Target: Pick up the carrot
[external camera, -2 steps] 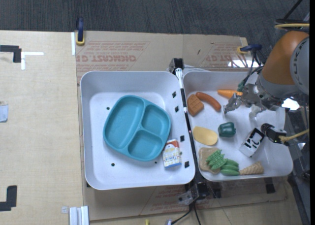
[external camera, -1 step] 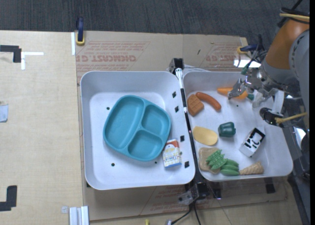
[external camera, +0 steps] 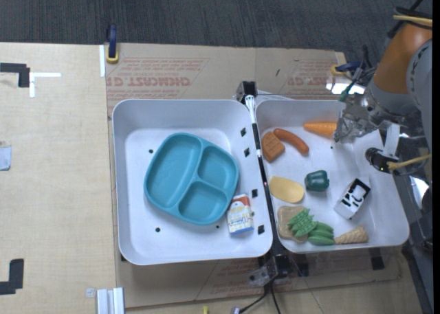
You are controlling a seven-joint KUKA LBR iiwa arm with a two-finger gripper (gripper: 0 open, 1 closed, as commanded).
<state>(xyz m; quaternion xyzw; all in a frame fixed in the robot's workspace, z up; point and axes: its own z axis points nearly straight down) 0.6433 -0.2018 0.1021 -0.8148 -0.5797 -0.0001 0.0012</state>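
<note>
Carrot (external camera: 320, 128) lies at the right bin's (external camera: 385, 237) back edge, right of the divided plate (external camera: 191, 178) in the left bin (external camera: 130, 237) and the sausage (external camera: 291, 140), touching the gripper (external camera: 347, 129) at its right end; grip state cannot be determined.

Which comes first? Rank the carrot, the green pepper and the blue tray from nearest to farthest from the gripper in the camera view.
1. Carrot, right bin, just left of the gripper.
2. Green pepper, mid right bin, below and left of the gripper.
3. Blue tray, left bin, far left.
</note>
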